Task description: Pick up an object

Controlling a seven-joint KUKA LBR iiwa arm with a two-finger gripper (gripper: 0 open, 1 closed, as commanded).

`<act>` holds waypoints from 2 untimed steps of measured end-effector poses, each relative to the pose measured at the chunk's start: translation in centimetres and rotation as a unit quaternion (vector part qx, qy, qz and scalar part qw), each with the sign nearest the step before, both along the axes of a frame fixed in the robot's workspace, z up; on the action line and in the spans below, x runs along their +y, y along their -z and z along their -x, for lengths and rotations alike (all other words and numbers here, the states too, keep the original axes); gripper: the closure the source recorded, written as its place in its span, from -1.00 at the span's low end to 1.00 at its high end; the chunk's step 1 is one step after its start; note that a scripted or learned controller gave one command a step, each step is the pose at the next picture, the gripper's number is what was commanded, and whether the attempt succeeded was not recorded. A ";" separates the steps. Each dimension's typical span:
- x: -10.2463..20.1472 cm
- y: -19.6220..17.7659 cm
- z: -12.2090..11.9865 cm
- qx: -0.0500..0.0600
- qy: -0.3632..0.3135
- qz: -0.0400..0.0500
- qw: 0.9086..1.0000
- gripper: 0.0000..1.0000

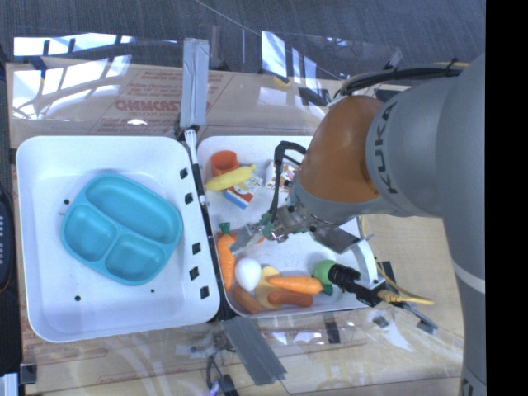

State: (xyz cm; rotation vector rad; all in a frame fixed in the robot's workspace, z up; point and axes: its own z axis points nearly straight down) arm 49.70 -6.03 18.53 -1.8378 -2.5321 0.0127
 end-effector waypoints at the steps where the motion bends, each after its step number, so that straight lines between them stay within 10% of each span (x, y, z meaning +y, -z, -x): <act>1: -5.0 9.3 2.2 -0.003 -0.061 -0.002 0.998 -1.00; 2: -4.9 8.7 2.2 0.000 -0.063 -0.003 0.998 1.00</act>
